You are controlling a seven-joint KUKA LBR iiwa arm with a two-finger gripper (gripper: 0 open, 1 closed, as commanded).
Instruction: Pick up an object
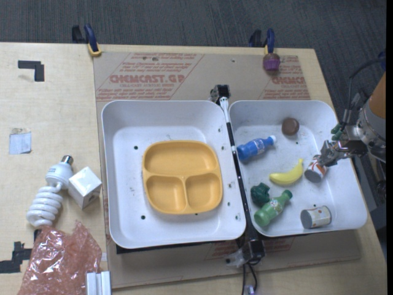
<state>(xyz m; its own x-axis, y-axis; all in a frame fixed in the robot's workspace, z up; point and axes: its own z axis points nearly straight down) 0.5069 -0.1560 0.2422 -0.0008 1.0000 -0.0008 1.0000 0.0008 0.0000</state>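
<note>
We see the pincer [330,154] clenched on a small can [315,169] over the right bin [344,209]; tan counter [49,115], grey carpet [184,8] behind.

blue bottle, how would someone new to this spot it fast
Look in the right-hand white bin, in its upper left part near the divider between the bins. The blue bottle lies on its side there; unlike the green bottle below, it is blue with a white cap.

A robotics lab: 2 white bins [116,165] sit on a protective sheet [153,72] held by clamps [92,40] at the bench's [37,115] far edge.
</note>
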